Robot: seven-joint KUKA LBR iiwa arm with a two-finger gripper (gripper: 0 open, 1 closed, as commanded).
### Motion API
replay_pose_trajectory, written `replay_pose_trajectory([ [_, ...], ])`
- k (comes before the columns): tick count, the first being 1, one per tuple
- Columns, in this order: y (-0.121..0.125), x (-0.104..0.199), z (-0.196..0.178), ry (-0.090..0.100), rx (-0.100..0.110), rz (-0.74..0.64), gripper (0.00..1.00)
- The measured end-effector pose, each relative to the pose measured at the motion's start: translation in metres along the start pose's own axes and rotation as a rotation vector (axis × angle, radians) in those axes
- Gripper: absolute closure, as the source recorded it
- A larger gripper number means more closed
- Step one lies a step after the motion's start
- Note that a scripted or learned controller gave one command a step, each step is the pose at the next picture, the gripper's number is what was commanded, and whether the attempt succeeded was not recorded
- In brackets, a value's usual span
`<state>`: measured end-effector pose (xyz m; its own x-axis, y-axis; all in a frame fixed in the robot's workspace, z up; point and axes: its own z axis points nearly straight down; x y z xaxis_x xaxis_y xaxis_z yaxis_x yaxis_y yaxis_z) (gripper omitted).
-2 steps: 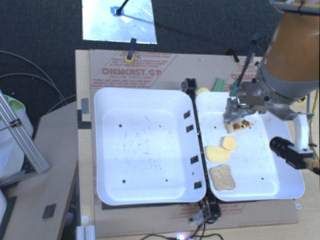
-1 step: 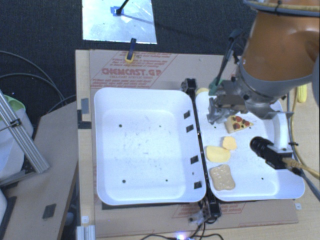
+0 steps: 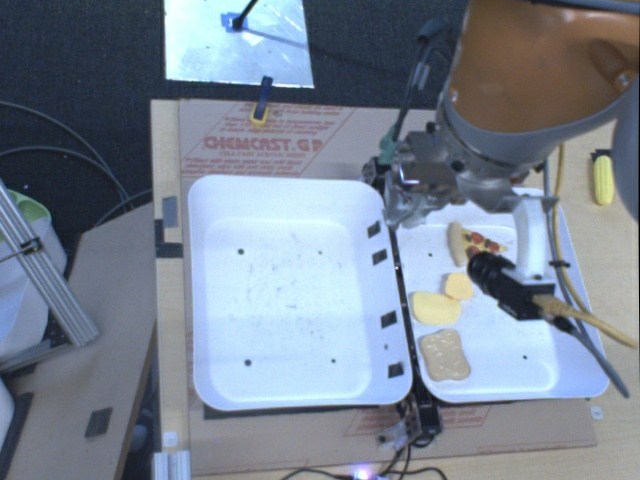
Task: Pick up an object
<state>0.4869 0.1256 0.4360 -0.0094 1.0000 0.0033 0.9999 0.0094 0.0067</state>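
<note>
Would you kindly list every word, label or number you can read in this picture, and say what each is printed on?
"CHEMCAST GP": red letters on the brown protective sheet lying under the two white bins.
More red print repeats across that sheet, above this line and at its front edge, but it is too small and blurred to read.
No readable text appears on the bins, the food pieces or the arm.

Dark carpet floor around bench. Shiny metal plate lying on floor at top, glare across it. Brown cardboard sheet with red "CHEMCAST" print on bench top. Tan side table at left, lower than bench. Aluminium rail slanting across left edge. Black cables looping over carpet at left. Lighting even, overhead.
</note>
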Motion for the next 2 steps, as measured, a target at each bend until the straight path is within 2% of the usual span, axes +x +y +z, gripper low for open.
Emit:
replay_pose_trajectory([
  [1,0.041,-0.009,0.024,-0.004,0.004,0.010,1.00],
  [2,0.030,0.074,-0.020,0.002,0.001,-0.003,1.00],
])
